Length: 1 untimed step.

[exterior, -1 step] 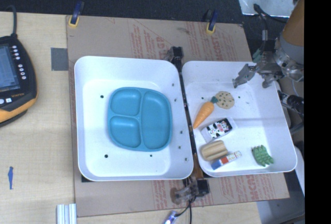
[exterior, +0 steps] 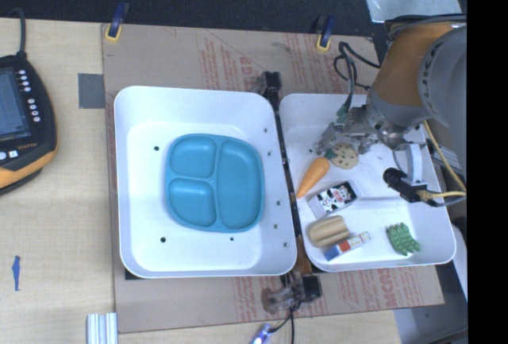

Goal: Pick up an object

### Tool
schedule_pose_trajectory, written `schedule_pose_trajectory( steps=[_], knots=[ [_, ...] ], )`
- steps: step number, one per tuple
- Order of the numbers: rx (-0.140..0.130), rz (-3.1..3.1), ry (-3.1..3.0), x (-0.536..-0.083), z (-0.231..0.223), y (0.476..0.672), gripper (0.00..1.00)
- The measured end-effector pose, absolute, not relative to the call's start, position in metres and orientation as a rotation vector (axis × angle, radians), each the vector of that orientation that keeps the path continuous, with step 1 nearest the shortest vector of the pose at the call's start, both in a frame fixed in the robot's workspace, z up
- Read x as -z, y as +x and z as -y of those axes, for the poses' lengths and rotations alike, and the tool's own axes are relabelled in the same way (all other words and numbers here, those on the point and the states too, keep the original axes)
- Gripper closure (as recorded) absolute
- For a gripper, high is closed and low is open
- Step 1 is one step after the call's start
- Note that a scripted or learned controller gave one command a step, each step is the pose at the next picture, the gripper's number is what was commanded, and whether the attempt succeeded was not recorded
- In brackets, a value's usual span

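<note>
- A wooden tabletop [exterior: 63, 239] seen from above at a slant; a brown cardboard sheet [exterior: 198, 56] lies across it, clipped at its upper edge; two shallow white bins sit on the sheet side by side, touching along their inner walls
- The left bin [exterior: 127, 175], in the centre of the frame, holds a blue divided plate [exterior: 214, 181] with three compartments, lying flat
- The right bin [exterior: 305, 116], right of centre, holds several small things: an orange carrot [exterior: 313, 175] tilted near its left wall; just right of the carrot a black-and-white patterned piece [exterior: 336, 197]; below that a tan cylinder [exterior: 327, 229] beside a red-and-blue marker [exterior: 348, 245]; a green toy [exterior: 402, 238] in the lower right corner
- A round speckled cookie [exterior: 344, 154] lies in the upper part of the right bin, above the carrot
- The grey arm with its orange band [exterior: 409, 56] reaches in from the upper right; the tool [exterior: 343, 136] sits low over the cookie, just at its upper edge; I cannot tell whether it is apart or together
- A black and orange handheld controller [exterior: 20, 120] rests at the left edge of the frame
</note>
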<state>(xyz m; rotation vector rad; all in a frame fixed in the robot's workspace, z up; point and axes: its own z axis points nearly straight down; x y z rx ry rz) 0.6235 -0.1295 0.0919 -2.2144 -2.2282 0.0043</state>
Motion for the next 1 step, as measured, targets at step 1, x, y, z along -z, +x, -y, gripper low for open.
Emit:
schedule_pose_trajectory(
  steps=[1],
  knots=[
    [-0.001,2.232,-2.216,-0.1046,0.1306,0.6250,1.00]
  ],
)
